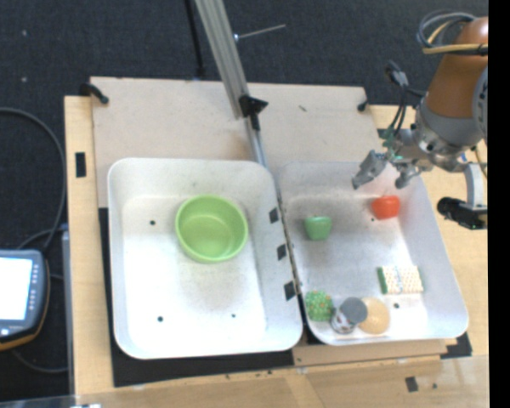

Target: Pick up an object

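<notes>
Approach phase, by judgement: gripper (384, 172) hanging over the far edge of the right bin (433, 245), fingers spread apart, nothing between them. Nearest candidate for the pick: small red object (386, 206), lying in the right bin's far right part, just below the fingers and apart from every other item. Recommended: centre over the red object before descending, keep the fingers wide until they straddle it, close only once low enough to catch its sides. Risk noted: object small and rounded, likely to squirt out under an off-centre pinch; bin wall close on the right, so limited room for the outer finger.

Containers, largest first.

Left bin (136, 253): shallow, white, holding one round green bowl (211, 227), upright, open side up, set toward the bin's far right quarter; nothing visible inside the bowl.

Right bin, contents in falling size: small green cup-like object (318, 226) near the left wall, well apart from the rest; pale patterned block (400, 280) by the right wall; tan rounded piece (376, 315) at the near edge, touching a grey-and-dark round item (351, 312); knobbly green ball (319, 304) just beside that, against the near left corner; red object as above.

Cluster at the near edge crowded; poor first choice.
</notes>
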Motion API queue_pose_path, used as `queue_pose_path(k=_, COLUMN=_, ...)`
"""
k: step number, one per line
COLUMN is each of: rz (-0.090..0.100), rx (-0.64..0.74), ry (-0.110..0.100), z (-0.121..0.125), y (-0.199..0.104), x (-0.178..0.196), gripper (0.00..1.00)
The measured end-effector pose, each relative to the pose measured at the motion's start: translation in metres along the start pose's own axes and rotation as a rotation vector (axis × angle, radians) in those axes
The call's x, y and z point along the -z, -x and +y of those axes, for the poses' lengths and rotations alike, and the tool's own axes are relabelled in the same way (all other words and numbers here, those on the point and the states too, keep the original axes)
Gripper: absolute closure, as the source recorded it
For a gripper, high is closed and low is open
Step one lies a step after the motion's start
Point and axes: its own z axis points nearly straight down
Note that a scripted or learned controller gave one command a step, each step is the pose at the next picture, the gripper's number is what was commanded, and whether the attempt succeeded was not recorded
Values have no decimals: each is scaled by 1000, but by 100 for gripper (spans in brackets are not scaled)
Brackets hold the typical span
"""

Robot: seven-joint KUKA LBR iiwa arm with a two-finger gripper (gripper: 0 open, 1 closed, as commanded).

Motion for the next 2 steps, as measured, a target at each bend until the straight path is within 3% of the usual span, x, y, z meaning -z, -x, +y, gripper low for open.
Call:
queue_pose_path(k=1, rz=-1, rx=0, ry=0, z=0, y=0, x=0, gripper=0)
queue_pose_path(k=2, rz=0, rx=-1, ry=-6, z=-2, y=-2, x=-63, gripper=0)
